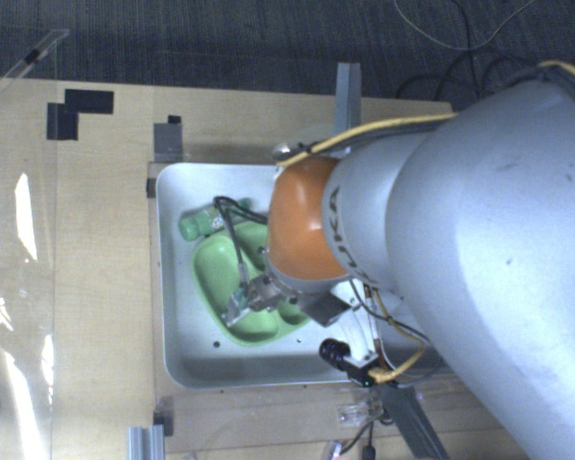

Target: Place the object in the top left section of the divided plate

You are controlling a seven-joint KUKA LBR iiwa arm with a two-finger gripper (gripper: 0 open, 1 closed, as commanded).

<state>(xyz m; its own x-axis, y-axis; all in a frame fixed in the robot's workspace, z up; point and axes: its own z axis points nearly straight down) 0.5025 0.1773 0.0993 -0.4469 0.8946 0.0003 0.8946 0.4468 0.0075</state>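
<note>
Camera view puts me looking down on a white bin with the arm coming in from the right and covering most of that bin's right half. The orange band sits right over the green divided plate, which lies in the middle of the bin, nearer its left wall than its right. The gripper hangs low over the plate's near edge, toward the bin's front wall. I cannot tell how far the claw is parted, nor whether anything is between its tips; the metal there is a blur against the green.

The one loose thing I can make out is a small green object lying just beyond the plate's far rim, toward the bin's back left corner, touching or very nearly touching the plate. I judge that to be the piece to be placed, though I would not swear to it.

If so, my care goes into two things. First, approach from above rather than sweeping sideways, since the black cable loops close by and the plate could slide if nudged. Second, before releasing, I want the claw centred over the plate's section nearest the back left corner, low enough that the piece does not bounce over a divider.
</note>
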